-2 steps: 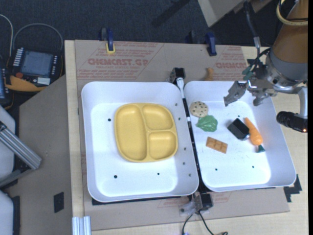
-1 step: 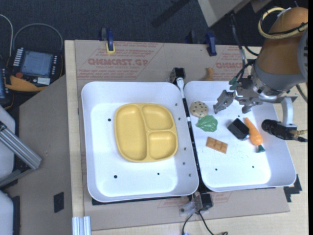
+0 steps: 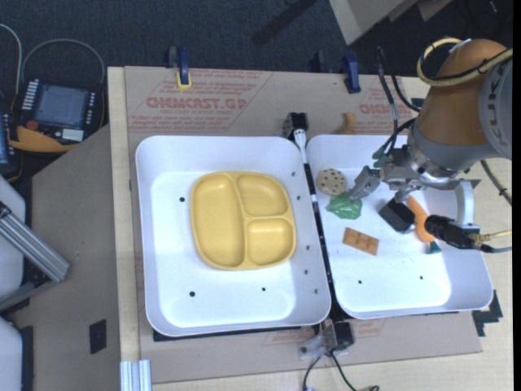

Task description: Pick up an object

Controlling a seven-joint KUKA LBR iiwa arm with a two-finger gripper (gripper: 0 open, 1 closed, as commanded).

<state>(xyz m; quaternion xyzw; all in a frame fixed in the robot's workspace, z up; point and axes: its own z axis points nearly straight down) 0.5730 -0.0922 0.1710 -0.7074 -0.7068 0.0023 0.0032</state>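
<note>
The right bin (image 3: pixel 407 292) holds a green lump (image 3: pixel 345 208), a round speckled brown disc (image 3: pixel 329 179), a flat brown wafer (image 3: pixel 361 240) and an orange stick (image 3: pixel 420 217). My gripper (image 3: pixel 381 200) hangs low over this bin's middle, open, with a grey finger (image 3: pixel 364 184) just above the green lump and a dark finger (image 3: pixel 397 217) beside the orange stick. Nothing sits between the fingers. The arm's orange band (image 3: pixel 456 96) rises toward the upper right and hides the bin's far right corner.
The left bin (image 3: pixel 163 283) carries a yellow three-compartment plate (image 3: pixel 242 218) at its centre. A ridge with black clips (image 3: pixel 309 194) divides the two bins. Cables (image 3: pixel 480 239) trail over the right bin's right rim.
</note>
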